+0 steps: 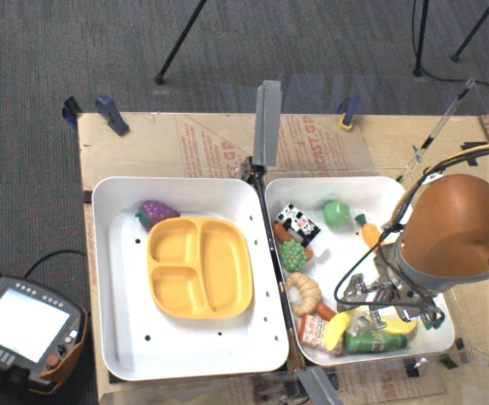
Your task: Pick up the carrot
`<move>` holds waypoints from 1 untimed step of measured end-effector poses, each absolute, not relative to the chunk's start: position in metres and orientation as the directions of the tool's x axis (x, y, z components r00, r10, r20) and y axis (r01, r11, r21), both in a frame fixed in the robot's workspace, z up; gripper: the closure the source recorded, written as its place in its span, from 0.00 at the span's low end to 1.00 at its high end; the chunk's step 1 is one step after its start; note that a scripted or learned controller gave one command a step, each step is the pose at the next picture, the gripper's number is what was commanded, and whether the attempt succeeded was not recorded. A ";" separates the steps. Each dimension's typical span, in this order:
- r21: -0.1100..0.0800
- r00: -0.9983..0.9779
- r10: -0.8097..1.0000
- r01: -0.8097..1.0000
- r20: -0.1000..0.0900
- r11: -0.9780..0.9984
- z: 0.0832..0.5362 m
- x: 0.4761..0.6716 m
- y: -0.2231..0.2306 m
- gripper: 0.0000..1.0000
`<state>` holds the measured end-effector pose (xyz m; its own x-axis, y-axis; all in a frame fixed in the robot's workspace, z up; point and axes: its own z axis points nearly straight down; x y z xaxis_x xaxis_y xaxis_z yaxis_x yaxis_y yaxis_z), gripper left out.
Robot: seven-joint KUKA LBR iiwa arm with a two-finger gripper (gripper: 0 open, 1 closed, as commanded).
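A grey carpeted floor surrounds a cardboard-topped bench that carries two white bins side by side. The left bin holds a yellow divided plate with a purple bunch of grapes touching its far left corner. The arm, its orange band facing the camera, reaches over the right bin and hides much of that bin's right side. Below the band, the gripper hangs low at the near right of the bin, above a green bottle and a yellow banana; I cannot tell how far it is open or whether it has anything, since wrist and cables cover it. The carrot lies near the far right of the bin, beside a green apple, well apart from the gripper and partly tucked against the arm's edge. Nearer the divider sit a black-and-white cow, a green bumpy fruit and a tan pastry.
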<state>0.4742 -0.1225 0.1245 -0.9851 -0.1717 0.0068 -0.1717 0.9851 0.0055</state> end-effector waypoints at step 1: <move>-0.009 -0.978 -0.208 -0.208 -0.015 0.978 0.251 0.522 -0.190 1.00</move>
